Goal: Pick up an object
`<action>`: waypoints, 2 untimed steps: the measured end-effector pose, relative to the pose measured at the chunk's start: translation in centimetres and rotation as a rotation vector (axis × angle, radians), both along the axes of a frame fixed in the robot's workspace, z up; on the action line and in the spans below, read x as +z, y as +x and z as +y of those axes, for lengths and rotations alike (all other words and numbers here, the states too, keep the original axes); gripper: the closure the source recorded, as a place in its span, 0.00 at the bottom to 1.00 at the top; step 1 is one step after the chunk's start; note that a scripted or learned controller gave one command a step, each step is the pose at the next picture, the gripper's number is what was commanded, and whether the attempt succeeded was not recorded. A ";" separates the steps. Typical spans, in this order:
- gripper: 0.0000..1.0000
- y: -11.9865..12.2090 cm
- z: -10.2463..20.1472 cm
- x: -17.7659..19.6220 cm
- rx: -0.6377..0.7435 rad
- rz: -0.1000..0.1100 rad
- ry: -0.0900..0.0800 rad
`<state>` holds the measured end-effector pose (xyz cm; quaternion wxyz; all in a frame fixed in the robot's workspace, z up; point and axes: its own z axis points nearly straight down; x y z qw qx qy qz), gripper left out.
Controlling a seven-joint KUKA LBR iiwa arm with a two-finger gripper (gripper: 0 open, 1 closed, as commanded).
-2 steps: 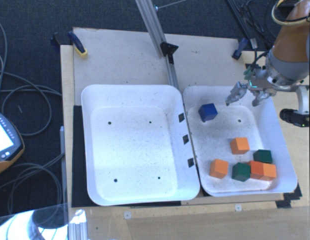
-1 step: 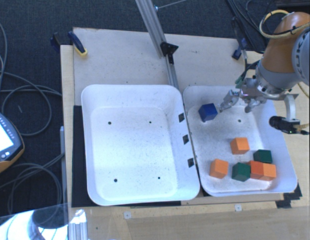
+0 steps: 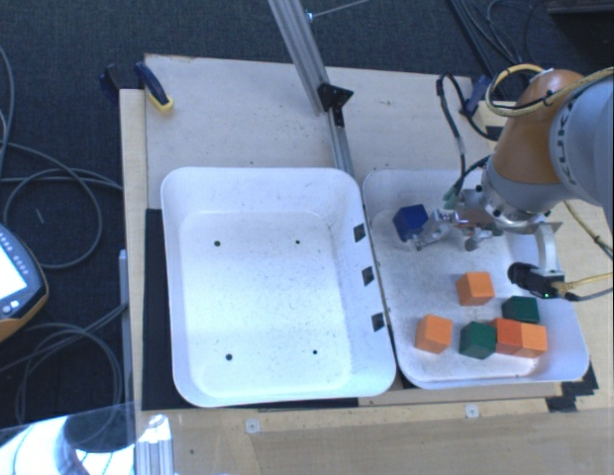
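The gripper (image 3: 433, 228) meets a blue block (image 3: 410, 220) in the right bin (image 3: 406, 364); whether it is clamped on the block cannot be told. No object is clearly lifted yet, so the pick remains unfinished.

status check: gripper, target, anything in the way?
Gripper low in right bin, beside blue cube; grasp unclear. Orange cubes and green cubes loose toward the bin's front. Nothing blocking.
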<state>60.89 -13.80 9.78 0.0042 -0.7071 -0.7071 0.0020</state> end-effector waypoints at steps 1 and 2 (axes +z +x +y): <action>0.00 0.2 -0.1 0.4 0.000 -0.008 -0.002; 0.00 -1.4 -2.5 7.6 -0.002 -0.017 -0.006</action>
